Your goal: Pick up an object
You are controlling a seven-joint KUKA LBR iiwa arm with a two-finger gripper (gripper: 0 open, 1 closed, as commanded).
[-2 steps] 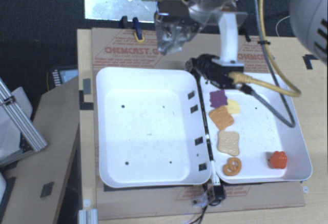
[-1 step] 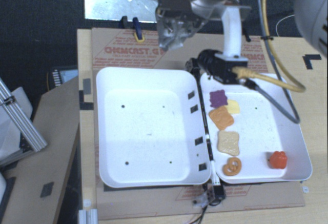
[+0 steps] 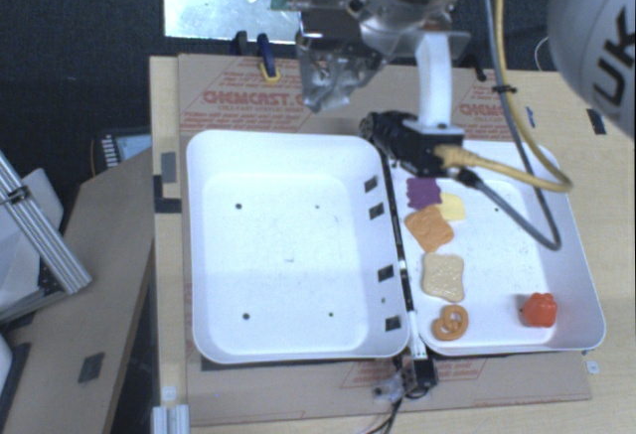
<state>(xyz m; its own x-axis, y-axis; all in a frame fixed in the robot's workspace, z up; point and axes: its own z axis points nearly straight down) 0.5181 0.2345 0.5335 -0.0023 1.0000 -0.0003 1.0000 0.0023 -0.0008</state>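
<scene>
Hanging above the back rim of the left bin [image 3: 214, 253], the gripper [image 3: 333, 84] has nothing visible in it.

How far it is open cannot be told. In the right bin [image 3: 576, 303], beside the divider, lie a purple piece [image 3: 424, 192], yellow piece [image 3: 452, 209], orange piece [image 3: 429, 227], toast slice [image 3: 443, 276] and pretzel [image 3: 450, 323]; a red pepper [image 3: 538, 309] sits well apart.

Two white bins [image 3: 283, 149], purple piece [image 3: 424, 192], pale yellow piece [image 3: 452, 209], orange toast-like piece [image 3: 429, 227], cream bread slice [image 3: 443, 275], orange-brown pretzel [image 3: 450, 323], red pepper [image 3: 538, 310] at lower right, yellow cable [image 3: 517, 139]
</scene>
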